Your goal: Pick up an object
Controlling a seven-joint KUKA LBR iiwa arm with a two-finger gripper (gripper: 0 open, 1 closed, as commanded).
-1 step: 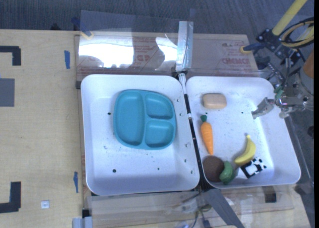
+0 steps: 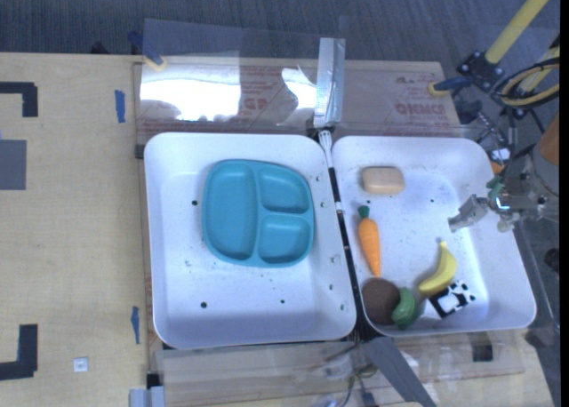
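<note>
The right bin (image 2: 498,161) holds several toys. A beige bun-like piece (image 2: 382,180) lies near its far left corner, and an orange carrot (image 2: 369,243) lies along the left wall. A yellow banana (image 2: 438,272) sits toward the front, next to a black-and-white toy (image 2: 450,299). A brown round piece (image 2: 380,298) and a green piece (image 2: 405,307) touch each other at the front. My gripper (image 2: 476,211) hangs over the bin's right side, above and to the right of the banana, with nothing seen in it.
The left bin (image 2: 169,245) carries a blue divided plate (image 2: 259,212). A metal post (image 2: 328,81) and a clear sheet stand behind the bins. Cables and a yellow rod (image 2: 524,10) crowd the far right. Wooden bench (image 2: 62,219) lies to the left.
</note>
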